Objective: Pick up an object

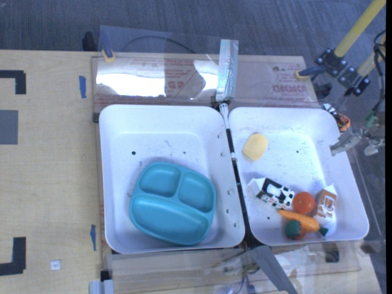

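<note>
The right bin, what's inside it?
The right bin holds a yellow lump on its own, then a cluster: a black-and-white toy, a tomato, a carrot, and a small carton. Whatever lies beneath that cluster is covered.

A teal divided plate [173, 204] lies in the left white bin [116, 133].

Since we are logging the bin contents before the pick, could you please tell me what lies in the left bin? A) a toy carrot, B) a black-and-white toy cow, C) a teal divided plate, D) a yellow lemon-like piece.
C: the teal divided plate lies alone in the left bin, while the yellow piece, toy carrot and cow sit in the right bin.
</note>
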